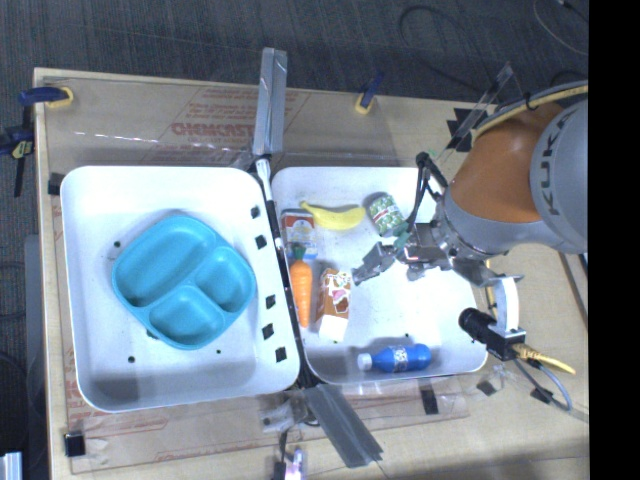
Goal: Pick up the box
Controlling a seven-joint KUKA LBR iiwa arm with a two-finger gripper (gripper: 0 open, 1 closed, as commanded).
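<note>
A small brown and white box lies flat in the right bin, just right of a carrot. A second, smaller red and white carton lies above the carrot near the bin's left wall. My gripper hangs low over the middle of the right bin, just up and to the right of the brown box, with its tip close to the box's upper right corner. Nothing shows in its grasp.
A banana and a green can lie at the back of the right bin, beside the gripper. A blue bottle rests along its front wall. The left bin holds a blue divided tray.
</note>
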